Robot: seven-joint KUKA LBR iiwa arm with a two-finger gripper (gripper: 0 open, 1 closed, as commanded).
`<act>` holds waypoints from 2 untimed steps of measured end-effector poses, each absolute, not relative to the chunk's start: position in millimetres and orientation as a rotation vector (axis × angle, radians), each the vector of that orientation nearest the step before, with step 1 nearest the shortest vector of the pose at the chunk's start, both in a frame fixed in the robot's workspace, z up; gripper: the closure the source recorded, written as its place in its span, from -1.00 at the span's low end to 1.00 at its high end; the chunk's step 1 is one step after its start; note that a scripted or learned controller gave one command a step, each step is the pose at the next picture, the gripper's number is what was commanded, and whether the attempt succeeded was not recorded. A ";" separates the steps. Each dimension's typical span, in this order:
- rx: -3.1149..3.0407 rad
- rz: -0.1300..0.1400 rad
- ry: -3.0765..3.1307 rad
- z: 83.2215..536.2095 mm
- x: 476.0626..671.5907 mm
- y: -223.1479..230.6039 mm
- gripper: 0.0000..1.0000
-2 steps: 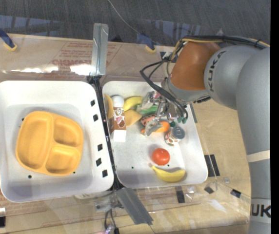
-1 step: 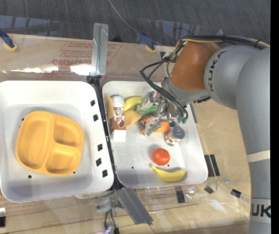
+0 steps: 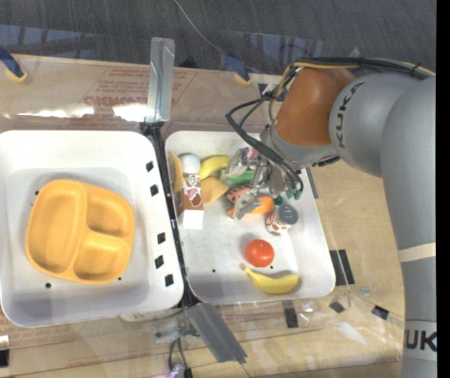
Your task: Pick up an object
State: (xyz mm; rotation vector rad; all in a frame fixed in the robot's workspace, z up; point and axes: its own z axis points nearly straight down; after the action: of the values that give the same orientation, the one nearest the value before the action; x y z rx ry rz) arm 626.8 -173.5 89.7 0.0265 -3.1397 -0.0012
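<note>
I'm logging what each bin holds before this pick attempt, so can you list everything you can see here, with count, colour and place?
Left bin: one, white, left half of the bench.
Divided tray: one, yellow-orange, three compartments, lying in the left bin.
Right bin: one, white, beside the left bin.
Banana: one, yellow, near the front edge of the right bin.
Tomato: one, red, just behind the banana.
Small bottle: one, white cap with a brown label, along the right bin's left wall.
Toy clutter: count unclear, yellow, orange and green pieces, rear of the right bin, under the gripper.
Arm: one, grey with an orange band, entering from the right.
Gripper: one, metallic, low over the clutter.
</note>
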 end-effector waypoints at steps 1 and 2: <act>0.027 -0.001 -3.140 89.7 626.8 -173.5 -1.00; -0.050 0.001 -3.116 96.5 651.4 -154.0 -1.00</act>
State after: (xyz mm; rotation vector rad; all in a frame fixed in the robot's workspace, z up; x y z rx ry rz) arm 651.4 -154.0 96.5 -0.0496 -3.1157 0.0008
